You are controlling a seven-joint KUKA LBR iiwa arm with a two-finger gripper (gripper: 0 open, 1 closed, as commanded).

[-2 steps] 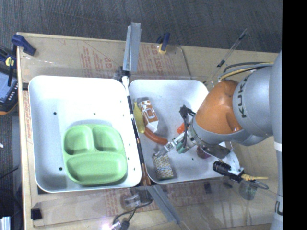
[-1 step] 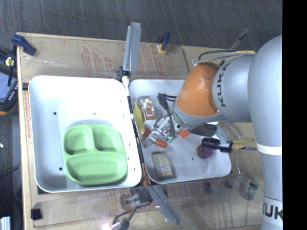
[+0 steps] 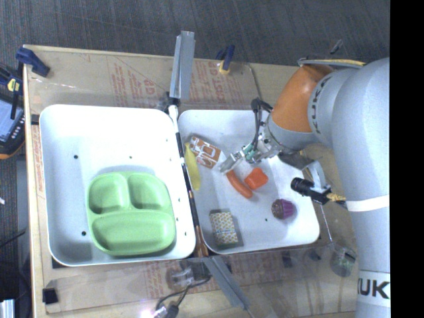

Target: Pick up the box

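So, Ana, where's the gripper (image 3: 242, 156)?

Low in the right bin (image 3: 301, 234), Ben, near its middle. Grey arm (image 3: 344, 118) comes in from view-right, orange band just behind the wrist.

Wide or narrow?

Cannot tell. Tip too small and cluttered from this angle. Nothing seen held in it.

And the box (image 3: 204, 152)?

Orange-and-white, lying flat on the bin floor, just beside the gripper on its view-left side, slightly toward the far wall. Whether they touch, cannot tell.

What else around the gripper?

Orange carrot (image 3: 238, 184) just below it toward the camera, lying at a slant. Orange block (image 3: 257, 177) touching or nearly touching the carrot's right side. Yellow piece (image 3: 192, 167) beyond the box, along the bin's left wall. Purple ball (image 3: 283, 209) further toward the camera and view-right of the gripper. Patterned block (image 3: 224, 227) near the front wall, well apart from the gripper.

Left bin (image 3: 66, 131)?

Green divided tray (image 3: 132, 214) in its near half, well apart from the gripper, far to view-left.
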